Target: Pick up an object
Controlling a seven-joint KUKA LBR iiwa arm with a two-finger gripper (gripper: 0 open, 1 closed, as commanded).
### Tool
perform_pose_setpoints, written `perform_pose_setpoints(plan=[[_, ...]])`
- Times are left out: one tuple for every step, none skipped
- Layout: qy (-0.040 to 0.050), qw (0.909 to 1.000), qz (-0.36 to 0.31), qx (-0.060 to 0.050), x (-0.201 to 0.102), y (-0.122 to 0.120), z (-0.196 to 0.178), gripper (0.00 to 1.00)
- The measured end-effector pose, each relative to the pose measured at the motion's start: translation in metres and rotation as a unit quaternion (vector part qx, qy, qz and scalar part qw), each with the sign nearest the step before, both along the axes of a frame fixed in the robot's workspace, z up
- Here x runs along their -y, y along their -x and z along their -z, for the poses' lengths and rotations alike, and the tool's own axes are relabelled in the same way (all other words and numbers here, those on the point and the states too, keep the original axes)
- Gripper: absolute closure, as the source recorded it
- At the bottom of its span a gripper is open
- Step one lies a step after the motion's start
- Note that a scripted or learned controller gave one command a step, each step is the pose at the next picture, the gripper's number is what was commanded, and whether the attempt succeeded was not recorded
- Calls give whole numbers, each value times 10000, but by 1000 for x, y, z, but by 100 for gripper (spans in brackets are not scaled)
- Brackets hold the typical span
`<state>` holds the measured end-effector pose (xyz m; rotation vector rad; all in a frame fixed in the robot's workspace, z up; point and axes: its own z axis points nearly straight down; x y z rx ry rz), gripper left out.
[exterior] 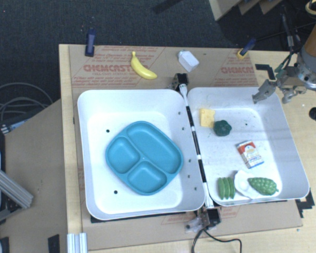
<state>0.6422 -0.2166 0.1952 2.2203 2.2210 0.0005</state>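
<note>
Plywood surface (121, 67) with two white bins; right bin (284, 120) holding a small red-and-white carton (250, 154), light, stiff, best pinched across its narrow sides; gripper (276, 88) spread, grasping nothing, above far rim.

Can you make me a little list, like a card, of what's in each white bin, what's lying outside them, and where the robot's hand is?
left bin: blue divided plate
right bin: yellow block, dark green lump, red and white box, green pods, bumpy green piece
outside the bins: banana, white block
gripper: over the right bin's far right corner, holding nothing
</note>
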Motion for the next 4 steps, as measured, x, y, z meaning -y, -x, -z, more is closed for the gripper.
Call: perform_pose_setpoints(plan=[[-15, 10000, -12, -11, -117, -3, 60, 0], [-6, 10000, 5, -21, -112, 29, 112, 0], [-3, 10000, 5, -1, -113, 27, 100, 100], [-10, 10000, -12, 14, -193, 42, -19, 100]])
